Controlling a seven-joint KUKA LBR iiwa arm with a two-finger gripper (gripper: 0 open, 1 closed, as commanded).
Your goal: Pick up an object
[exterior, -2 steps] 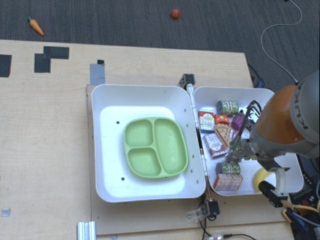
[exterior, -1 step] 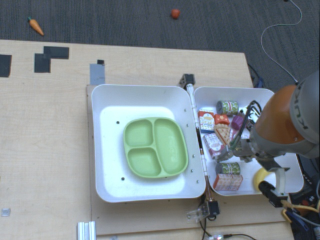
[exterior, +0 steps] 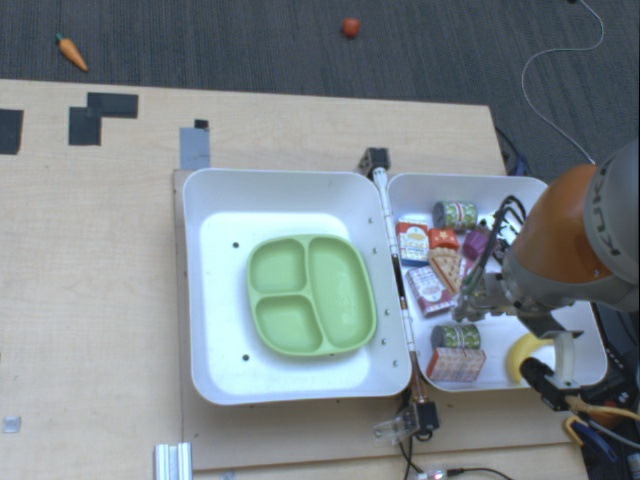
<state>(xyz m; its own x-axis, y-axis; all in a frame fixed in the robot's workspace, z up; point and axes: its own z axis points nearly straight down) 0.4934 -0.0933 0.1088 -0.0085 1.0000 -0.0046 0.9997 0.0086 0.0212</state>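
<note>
Reaching in from the right, down into the right bin (exterior: pixel 575 373), with the pincer (exterior: pixel 468 306) low among the crowded goods. Cannot tell whether released or clenched: too dark and too small at that spot to read. No object seen grasped. Candidate things packed close: a small can (exterior: pixel 455 213) at the far end, a red-and-white packet (exterior: pixel 412 241), a cracker-like packet (exterior: pixel 447 264) touching it, a pink-labelled pouch (exterior: pixel 428 289) just beside the pincer, a boxed item (exterior: pixel 456 353) right below it, a yellow piece (exterior: pixel 522 356) nearer the arm. Risk, as a judgement: closing on two neighbours at once, or nudging the flat pouch aside instead of lifting it, owing to the tight packing. Also possible: slipping off a thin flat packet lying on the bin floor, or clipping the divider by the left bin (exterior: pixel 200 298) holding the green tray (exterior: pixel 311 295) on the counter (exterior: pixel 90 268).
</note>
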